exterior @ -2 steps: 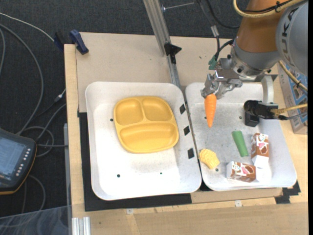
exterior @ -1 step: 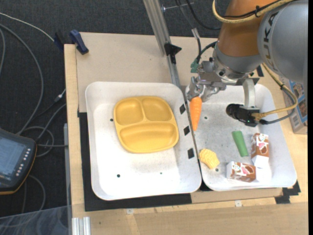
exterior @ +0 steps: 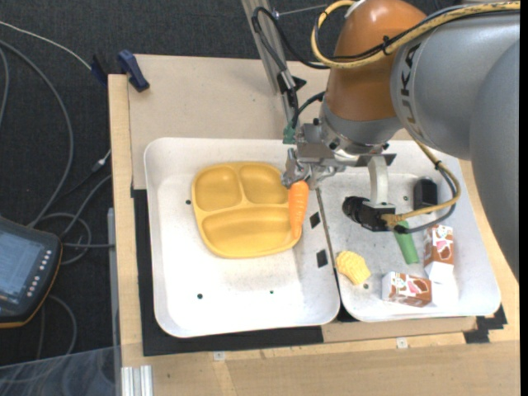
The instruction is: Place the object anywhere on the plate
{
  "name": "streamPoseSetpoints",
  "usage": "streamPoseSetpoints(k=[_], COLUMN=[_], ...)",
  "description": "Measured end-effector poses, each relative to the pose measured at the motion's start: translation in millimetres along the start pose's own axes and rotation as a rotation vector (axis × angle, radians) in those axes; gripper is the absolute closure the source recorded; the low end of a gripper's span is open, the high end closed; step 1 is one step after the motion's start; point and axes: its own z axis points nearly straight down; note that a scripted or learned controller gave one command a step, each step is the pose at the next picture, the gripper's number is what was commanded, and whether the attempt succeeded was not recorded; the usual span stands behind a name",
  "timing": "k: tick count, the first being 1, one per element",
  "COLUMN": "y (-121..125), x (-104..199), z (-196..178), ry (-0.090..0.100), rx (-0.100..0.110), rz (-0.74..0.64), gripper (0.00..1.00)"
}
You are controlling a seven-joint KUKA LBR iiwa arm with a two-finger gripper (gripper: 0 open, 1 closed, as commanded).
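Presently: carrot (exterior: 297, 208), one, orange, toy-like, hanging directly beneath the tool (exterior: 299, 176), its top end caught between the tool's fingers, which are closed narrowly on it. Position: over the right rim of the yellow plate (exterior: 239, 209), which lies below and to the left of the tool in the left bin (exterior: 173, 246); the lower tip overlaps the plate's edge, though whether it touches cannot be told. Long axis: nearly upright in the view, thick end up at the tool, tapered end down and pointing toward the near side of the desk (exterior: 206, 97). Handling, by judgement: light, stiff, probably smooth plastic, so somewhat slippery and liable to swing or pivot when held by one end; not fragile. Best hold: across the thick upper part, as now, or nearer mid-length for less swing. Other items, to the right of the tool in the right bin (exterior: 483, 291): corn piece (exterior: 353, 266), green marker (exterior: 406, 244), two small cartons (exterior: 429, 271).
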Motion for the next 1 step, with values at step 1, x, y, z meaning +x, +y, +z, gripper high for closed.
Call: streamPoseSetpoints(k=[1], y=[-10.1], x=[27.7], z=[-9.2], ry=[0.000], rx=[-0.004], rz=[0.002], gripper=[1.00])
